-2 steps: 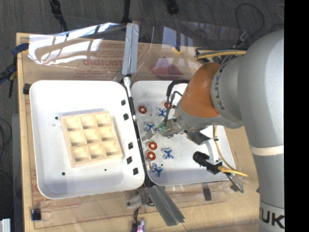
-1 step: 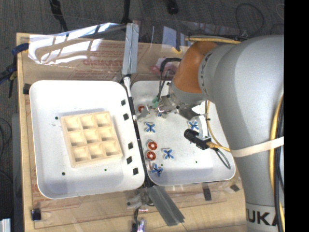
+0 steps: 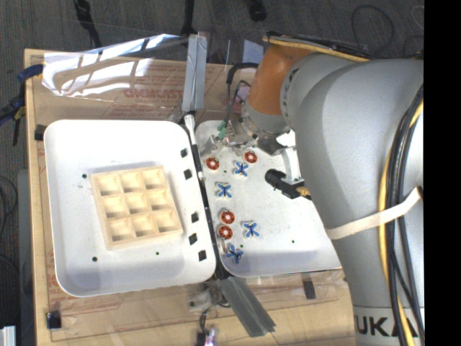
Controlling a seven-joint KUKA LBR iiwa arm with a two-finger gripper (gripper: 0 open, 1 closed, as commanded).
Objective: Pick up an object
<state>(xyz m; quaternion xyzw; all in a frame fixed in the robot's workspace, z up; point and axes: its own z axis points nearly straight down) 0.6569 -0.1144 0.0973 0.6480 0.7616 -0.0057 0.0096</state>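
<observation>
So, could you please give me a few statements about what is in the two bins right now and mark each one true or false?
1. The wooden grid tray lies in the left bin. True.
2. The wooden grid tray has two rows of two compartments. False: it has nine, three rows of three.
3. The red rings, such as one, and the blue crosses, such as one, lie in the right bin. True.
4. A blue cross sits in the tray's middle compartment. False: the blue crosses are all in the right bin.
5. The arm reaches over the right bin's far end. True.
</observation>
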